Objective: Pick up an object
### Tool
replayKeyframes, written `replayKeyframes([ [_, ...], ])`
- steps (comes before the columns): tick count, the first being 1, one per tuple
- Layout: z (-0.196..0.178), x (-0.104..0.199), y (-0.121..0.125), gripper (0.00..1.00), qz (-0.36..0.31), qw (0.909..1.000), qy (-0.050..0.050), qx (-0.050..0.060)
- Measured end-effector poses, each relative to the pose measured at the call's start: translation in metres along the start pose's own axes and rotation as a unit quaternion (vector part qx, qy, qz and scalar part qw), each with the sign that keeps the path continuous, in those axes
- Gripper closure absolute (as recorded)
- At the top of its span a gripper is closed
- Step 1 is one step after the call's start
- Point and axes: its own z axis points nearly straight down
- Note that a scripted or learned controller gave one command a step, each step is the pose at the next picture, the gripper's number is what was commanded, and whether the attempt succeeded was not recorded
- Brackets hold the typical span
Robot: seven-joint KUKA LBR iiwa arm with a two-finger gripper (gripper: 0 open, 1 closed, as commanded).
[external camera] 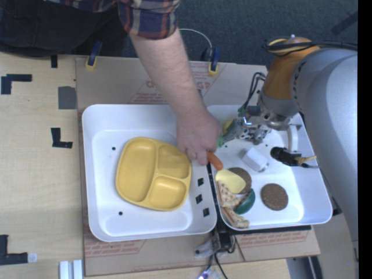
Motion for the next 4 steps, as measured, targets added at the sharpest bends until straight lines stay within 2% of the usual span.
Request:
replayKeyframes([
  [1,0.001,0.021,-0.001,0.0,0.003,1.0,-0.004,-0.002],
  [2,0.0,0.001,-0.107,0.0,-0.002,0.9996,-0.004,-0.027],
  [3,-0.004,0.014,0.002,0.0,-0.003,1.0,-0.003,0.005],
  [4,-0.007,0.031,-0.069,0.0,-0.004,0.9996,-0.004,-0.027],
])
